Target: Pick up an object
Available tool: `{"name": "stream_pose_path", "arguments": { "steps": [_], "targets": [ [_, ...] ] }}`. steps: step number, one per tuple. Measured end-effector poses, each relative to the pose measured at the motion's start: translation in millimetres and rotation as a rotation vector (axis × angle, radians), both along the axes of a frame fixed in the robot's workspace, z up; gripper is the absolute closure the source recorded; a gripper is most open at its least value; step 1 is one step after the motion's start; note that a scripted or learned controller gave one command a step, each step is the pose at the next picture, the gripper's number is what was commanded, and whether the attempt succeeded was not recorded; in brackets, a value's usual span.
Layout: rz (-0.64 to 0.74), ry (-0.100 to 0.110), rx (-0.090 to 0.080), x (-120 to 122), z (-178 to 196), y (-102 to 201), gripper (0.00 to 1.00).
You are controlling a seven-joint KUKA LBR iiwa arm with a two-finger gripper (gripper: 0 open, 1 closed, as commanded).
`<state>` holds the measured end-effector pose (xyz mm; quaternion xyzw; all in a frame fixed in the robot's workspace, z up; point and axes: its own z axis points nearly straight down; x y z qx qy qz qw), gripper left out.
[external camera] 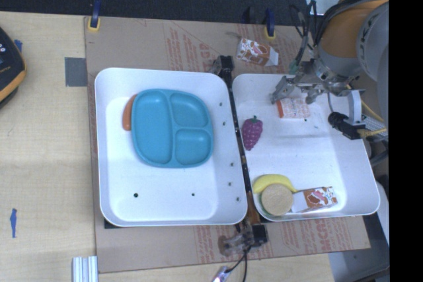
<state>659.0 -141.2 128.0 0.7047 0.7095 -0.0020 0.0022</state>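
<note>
Item one: we recorded two white bins side by side on a brown board. The left bin [106, 142] held a blue divided plate [173, 127], set toward its 11 o'clock portion, with an orange object [126, 113] showing at the plate's 9 o'clock edge. Bare white floor lay along that bin's 6 o'clock side.

Item two: the right bin [350, 168] kept a broad bare stretch through its middle. A purple grape bunch [252, 132] lay near its 9 o'clock wall, long axis running roughly 12 to 6. At the 6 o'clock rim we noted a yellow banana [272, 181] curled over a tan round object [277, 199], with a red-and-white packet [320, 197] just beside them at 3 o'clock, long axis roughly 9 to 3.

Item three: the arm [353, 23] entered from 3 o'clock, its orange band above the wrist, reaching down over the right bin's 12 o'clock end. The gripper [296, 92] hung there directly above a small red-and-white carton [293, 109], which lay flat near the 12 o'clock wall. We could not tell whether the jaws were spread or closed, nor whether they touched the carton.

Item four: a second red-and-white packet [256, 52] lay outside the bins on the board, at 12 o'clock of the gap between them.
</note>
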Motion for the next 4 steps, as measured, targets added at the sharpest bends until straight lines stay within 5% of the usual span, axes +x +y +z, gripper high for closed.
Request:
{"name": "stream_pose_path", "arguments": {
  "steps": [1,2,3,4],
  "targets": [
    [-0.003,0.001,0.003,-1,-33,-5,0.0],
    [-0.004,-0.002,0.0,0,-21,-6,1.0],
    [-0.003,-0.001,0.001,-1,-21,-6,0.0],
    [-0.003,0.0,0.0,0,-10,-7,1.0]
  ]
}}
